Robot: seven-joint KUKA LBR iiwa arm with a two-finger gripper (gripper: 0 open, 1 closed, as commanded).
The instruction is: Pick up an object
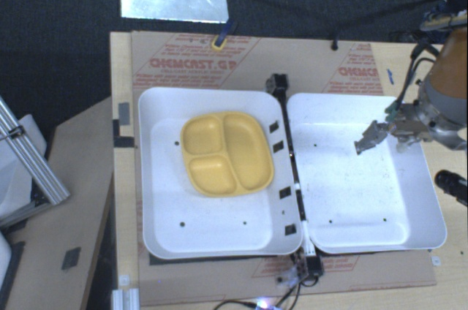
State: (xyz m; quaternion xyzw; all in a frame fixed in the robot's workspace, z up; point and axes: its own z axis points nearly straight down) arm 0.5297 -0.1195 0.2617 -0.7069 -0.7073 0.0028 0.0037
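Gripper [382,131] hangs over the right bin [409,235]; whether it's apart or together, I can't tell. Tray [227,153] lies flat in the left bin [157,177]. It looks light, stiff and slick, so I'd pinch its raised rim.

We see the arm [447,85] cut off by the picture's edge at three o'clock, so most of its body is lost to us. Its gripper [384,133] appears small and blurred over the right bin [365,228], and we cannot tell how its fingers stand.
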